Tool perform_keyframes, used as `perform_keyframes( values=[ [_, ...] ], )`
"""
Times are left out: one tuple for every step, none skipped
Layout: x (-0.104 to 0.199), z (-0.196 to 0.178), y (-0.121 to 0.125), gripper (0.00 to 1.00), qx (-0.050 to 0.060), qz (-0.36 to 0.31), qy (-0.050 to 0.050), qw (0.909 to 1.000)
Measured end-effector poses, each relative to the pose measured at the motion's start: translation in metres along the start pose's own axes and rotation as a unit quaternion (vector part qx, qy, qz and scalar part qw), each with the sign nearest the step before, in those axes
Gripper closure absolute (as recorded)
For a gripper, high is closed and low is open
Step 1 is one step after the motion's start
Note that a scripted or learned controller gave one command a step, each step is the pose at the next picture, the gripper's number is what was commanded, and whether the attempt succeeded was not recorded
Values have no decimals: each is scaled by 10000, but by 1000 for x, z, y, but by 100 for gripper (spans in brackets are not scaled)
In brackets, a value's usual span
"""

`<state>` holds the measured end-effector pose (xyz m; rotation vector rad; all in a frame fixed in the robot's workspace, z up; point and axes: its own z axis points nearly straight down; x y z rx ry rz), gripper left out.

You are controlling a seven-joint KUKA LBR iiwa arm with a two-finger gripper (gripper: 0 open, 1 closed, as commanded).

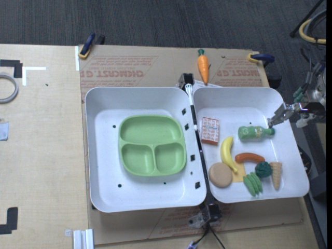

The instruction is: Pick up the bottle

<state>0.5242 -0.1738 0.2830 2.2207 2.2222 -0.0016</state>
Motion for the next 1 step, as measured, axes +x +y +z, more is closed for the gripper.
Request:
perform_keyframes(
  values=[
    [0, -9, 1, 100, -3, -7, -6, 10000]
  ],
)
